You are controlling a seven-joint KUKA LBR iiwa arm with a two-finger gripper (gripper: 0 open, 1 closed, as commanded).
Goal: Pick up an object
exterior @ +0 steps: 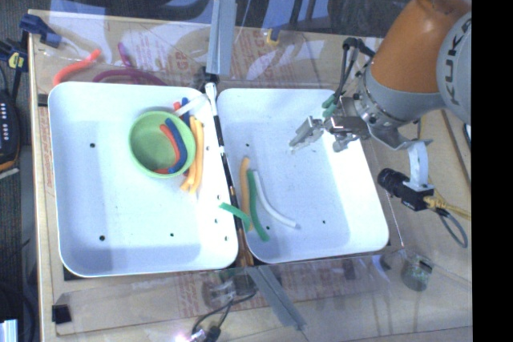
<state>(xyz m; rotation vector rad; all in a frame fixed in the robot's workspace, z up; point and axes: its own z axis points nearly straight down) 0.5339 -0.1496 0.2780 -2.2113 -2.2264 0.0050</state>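
My gripper [325, 137] hangs over the upper right part of the right bin [353, 228]. Its two silvery fingers [304, 133] stand apart, open, with nothing between them. Below and left of it, on the bin floor, lie a green strip [256, 204], an orange strip [245, 172] and a white strip [274, 212], all well clear of the fingers. The left bin [96, 204] holds a green bowl [151, 142] with a red strip [173, 138] and a blue piece in it. An orange strip [194, 160] curves along the bowl's right side.
A short green piece [232, 210] lies across the ridge between the bins. Behind the left bin, red and purple hoses [120, 76] rest on the bench. A black cable fitting [405, 190] hangs off the arm by the right bin's right edge.
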